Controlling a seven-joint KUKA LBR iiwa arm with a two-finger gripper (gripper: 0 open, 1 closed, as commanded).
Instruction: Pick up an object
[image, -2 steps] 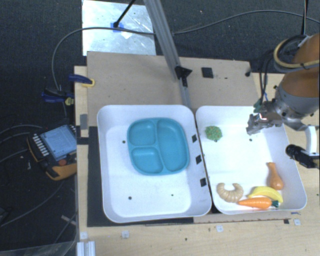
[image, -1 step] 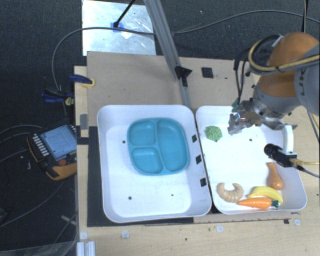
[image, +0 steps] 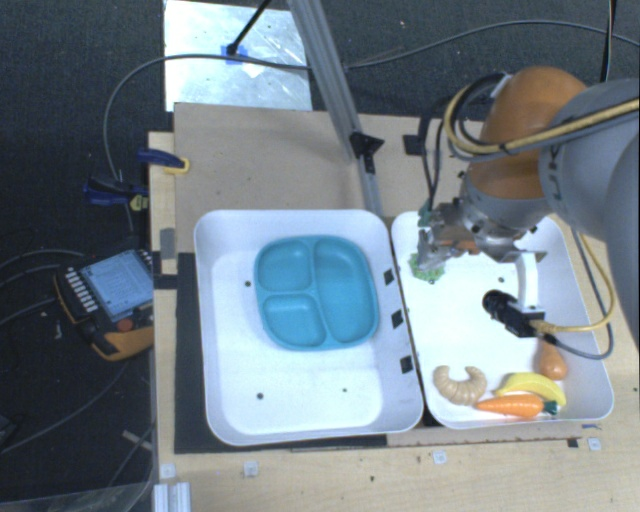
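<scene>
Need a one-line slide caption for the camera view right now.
Gripper at a green item in the right bin; blue tray in the left bin.

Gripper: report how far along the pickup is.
Done: the gripper has reached the right bin's far-left corner, at a small green object. In hand: nothing I can confirm; contact is unclear. Left: grasp and lift. The croissant, carrot and banana lie untouched.

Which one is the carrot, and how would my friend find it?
Start at the right-hand white bin and go to its near edge, where a few toy foods lie together. The carrot is the long orange one with a green tip, lying flat just under the yellow banana; the croissant to its left is pale and curled.
</scene>
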